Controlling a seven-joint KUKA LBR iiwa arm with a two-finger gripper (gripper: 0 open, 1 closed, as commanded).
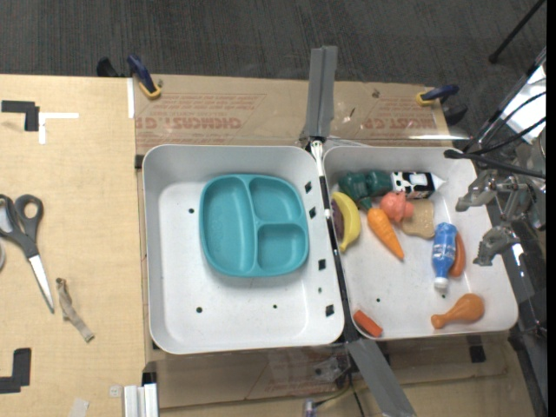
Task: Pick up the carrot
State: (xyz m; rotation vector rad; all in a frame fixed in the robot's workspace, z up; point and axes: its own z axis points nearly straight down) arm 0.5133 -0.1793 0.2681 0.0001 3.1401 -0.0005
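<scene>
Banana (346, 220) partly hidden behind bin wall (327, 233)

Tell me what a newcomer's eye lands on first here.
The teal divided plate lying alone in the left bin stands out most. Next comes the bright toy clutter in the right bin: an orange carrot beside a banana, with a blue bottle further right.

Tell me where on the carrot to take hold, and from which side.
Grip the carrot at its thick upper end, coming straight down, jaws across its width. It lies flat, tapering toward the viewer; the banana and a pink toy crowd that end, so probably go slightly below.
</scene>
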